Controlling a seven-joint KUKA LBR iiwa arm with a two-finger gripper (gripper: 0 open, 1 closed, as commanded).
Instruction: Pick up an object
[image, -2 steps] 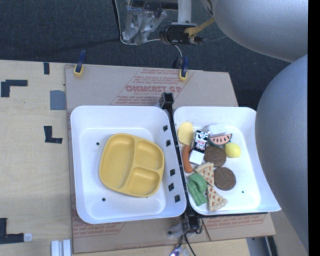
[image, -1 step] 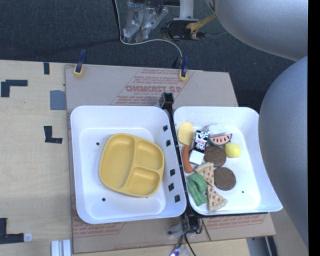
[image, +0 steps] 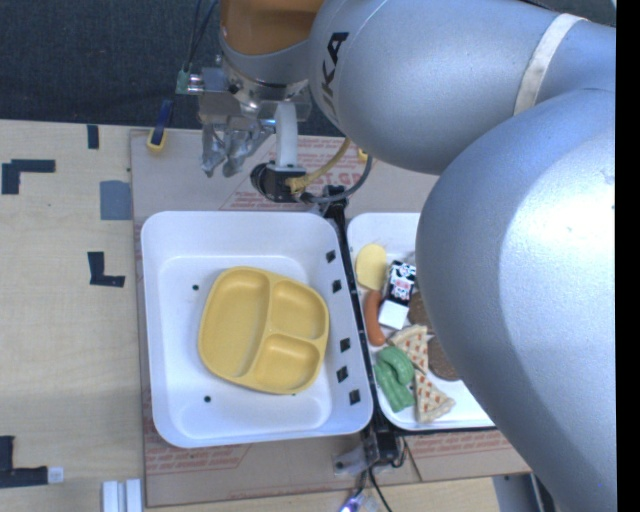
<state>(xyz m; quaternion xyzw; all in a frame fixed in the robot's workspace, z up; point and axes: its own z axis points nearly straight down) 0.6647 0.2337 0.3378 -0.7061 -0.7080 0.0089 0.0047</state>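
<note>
Pincer (image: 226, 158) hangs past the far rim of the left bin (image: 165, 330), over the bare bench (image: 60, 300). Fingers point down, close together, nothing between them; can't tell for certain whether they're fully pressed together.

Nearest candidate: one yellow tray (image: 264, 328), toward the camera from the pincer, lying flat in the middle of the left bin. Rounded corners, three compartments, tilted slightly against the bin edges. Well apart from the pincer, untouched.

Right bin (image: 360, 222) is to the pincer's right and nearer the camera, largely covered by the arm. Visible in it, one each:
- yellow rounded piece (image: 371, 265)
- black-and-white carton (image: 401, 283)
- orange sausage-like stick (image: 374, 320)
- green toy (image: 393, 376)
- pizza-slice wedge (image: 431, 398)

The items lie packed together, touching or overlapping. Two bins total, side by side, rims touching.
</note>
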